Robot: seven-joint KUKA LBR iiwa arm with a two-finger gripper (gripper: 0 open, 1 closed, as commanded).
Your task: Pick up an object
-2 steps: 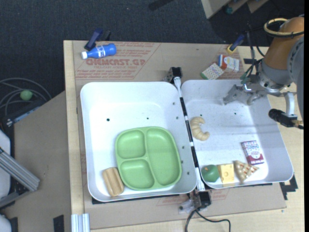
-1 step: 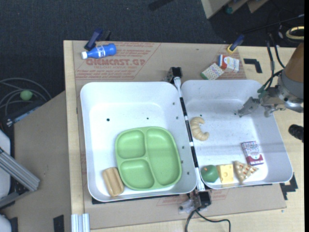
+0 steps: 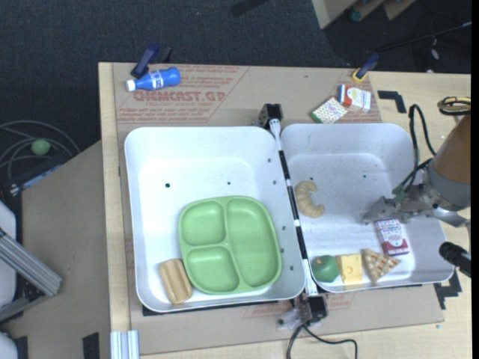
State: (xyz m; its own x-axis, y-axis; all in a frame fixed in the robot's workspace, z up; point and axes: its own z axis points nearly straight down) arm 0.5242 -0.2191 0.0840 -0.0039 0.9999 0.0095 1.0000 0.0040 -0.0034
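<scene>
Red and white, the small packet (image 3: pixel 391 237) lies flat in the right bin (image 3: pixel 352 137), just beside the gripper (image 3: pixel 383 210), and it is judged to be light, thin and a little slippery, so it is best taken by its short edges. Whether the jaws are open or closed cannot be told. On the tabletop (image 3: pixel 224 88), "CHEMCAST" can be partly read.

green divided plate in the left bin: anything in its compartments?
Empty. The green plate shows three bare compartments; the tan bread piece lies beside its lower-left corner on the left bin floor, not in it.
</scene>
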